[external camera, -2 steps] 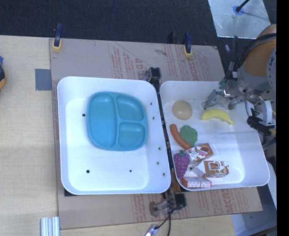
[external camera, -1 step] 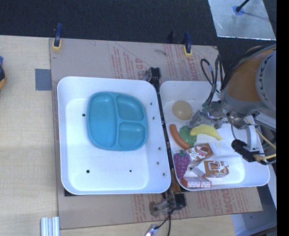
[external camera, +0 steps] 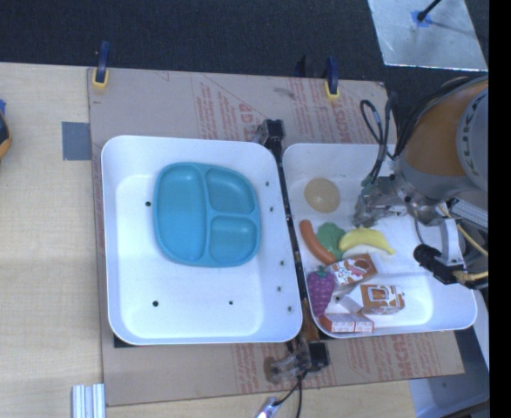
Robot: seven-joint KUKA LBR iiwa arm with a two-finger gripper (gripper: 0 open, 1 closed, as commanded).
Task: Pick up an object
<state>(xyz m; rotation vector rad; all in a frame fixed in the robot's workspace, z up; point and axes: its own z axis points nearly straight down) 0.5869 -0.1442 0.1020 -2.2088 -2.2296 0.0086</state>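
Gripper (external camera: 379,200): hung low in right bin (external camera: 429,316), just above banana (external camera: 366,240).
Jaws: state could not be told.
Risk: crowded toys; banana could slip aside.

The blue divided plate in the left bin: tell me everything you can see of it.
The blue plate is a light blue, rounded-rectangle dish that looks like smooth plastic. It has three compartments: one long one down its left side and two smaller ones stacked on its right. It lies flat and face up on the floor of the left white bin, toward the bin's upper middle, with nothing in its compartments. Only the bin touches it.
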